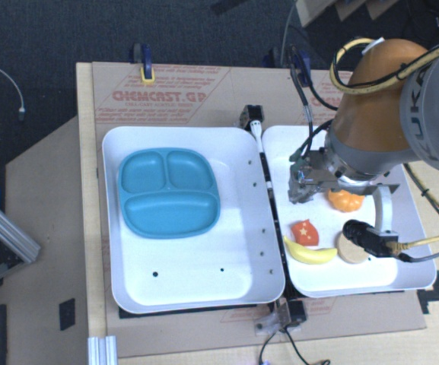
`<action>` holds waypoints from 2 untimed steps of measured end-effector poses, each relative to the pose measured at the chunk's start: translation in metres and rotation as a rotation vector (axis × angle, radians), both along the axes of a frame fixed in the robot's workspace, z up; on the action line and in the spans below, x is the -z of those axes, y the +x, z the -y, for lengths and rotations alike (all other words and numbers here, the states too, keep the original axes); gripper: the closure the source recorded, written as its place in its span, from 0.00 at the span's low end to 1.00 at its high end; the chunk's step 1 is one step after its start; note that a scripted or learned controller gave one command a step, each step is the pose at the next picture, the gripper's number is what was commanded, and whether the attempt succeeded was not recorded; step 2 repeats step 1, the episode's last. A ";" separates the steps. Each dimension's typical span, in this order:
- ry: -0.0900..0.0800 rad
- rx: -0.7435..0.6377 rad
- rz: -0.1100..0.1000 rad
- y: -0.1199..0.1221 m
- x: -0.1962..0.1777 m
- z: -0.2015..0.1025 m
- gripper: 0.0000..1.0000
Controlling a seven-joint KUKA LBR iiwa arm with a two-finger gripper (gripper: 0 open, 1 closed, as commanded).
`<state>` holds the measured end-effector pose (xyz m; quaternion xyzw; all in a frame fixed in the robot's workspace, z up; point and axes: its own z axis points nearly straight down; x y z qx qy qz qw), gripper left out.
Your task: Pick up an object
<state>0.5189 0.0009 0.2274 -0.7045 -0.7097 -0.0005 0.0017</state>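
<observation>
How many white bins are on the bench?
2: the left bin holds a blue plate; the right bin holds food items under the arm.

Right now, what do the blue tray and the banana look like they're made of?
Blue tray: likely molded plastic, matte, with smooth rounded dividers and uniform color. Banana: probably a plastic toy; even yellow skin with a slight sheen, though real fruit can't be ruled out.

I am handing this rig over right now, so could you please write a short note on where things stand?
Gripper: low in the right bin, upper left part; whether it holds anything cannot be told.
Right bin: orange piece beside the gripper, red piece, banana, round tan piece.
Left bin: blue divided plate.
Done: no pick visible.
Left: grasp and lift one object.
</observation>
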 end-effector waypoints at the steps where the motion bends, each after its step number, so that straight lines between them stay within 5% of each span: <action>1: -0.002 0.002 0.003 -0.001 -0.008 -0.052 1.00; 2: -0.002 0.002 0.003 -0.001 -0.008 -0.052 1.00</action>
